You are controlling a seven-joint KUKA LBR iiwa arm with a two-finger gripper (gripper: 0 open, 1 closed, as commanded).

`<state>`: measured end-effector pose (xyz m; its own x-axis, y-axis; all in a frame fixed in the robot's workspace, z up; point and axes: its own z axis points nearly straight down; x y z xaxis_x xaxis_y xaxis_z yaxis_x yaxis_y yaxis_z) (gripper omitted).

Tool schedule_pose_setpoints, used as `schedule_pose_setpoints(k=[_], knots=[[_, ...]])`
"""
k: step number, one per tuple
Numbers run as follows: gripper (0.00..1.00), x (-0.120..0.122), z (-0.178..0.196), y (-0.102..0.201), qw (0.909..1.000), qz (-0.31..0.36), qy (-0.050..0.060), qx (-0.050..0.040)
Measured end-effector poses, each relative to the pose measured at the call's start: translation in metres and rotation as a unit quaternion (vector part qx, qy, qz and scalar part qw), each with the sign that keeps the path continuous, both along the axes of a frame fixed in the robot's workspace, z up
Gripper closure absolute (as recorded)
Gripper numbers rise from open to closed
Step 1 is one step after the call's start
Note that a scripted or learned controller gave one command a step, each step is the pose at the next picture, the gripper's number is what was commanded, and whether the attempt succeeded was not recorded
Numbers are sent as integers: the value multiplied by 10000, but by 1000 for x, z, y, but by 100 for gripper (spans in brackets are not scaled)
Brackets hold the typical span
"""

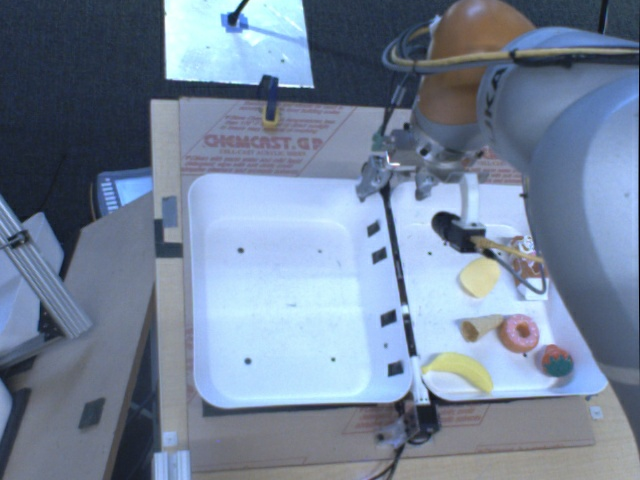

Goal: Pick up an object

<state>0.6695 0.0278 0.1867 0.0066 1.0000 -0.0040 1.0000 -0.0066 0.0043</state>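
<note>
Toys crowd the right bin (pixel 590 373): a banana (pixel 460 371), a donut (pixel 519 333), a yellow chip (pixel 480 277). The gripper (pixel 400 180) hangs above the bins' shared rim, fingers apart, holding nothing. It should centre over one separated piece before descending.

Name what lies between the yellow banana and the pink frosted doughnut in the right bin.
In the camera view, a tan cone-shaped piece lies between the yellow banana and the pink frosted doughnut, nearer the doughnut.
</note>
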Motion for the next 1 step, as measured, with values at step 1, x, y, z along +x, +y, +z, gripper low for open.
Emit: schedule_pose_setpoints(k=[1], knots=[[0, 1, 186, 50, 9999, 78, -86, 37]])
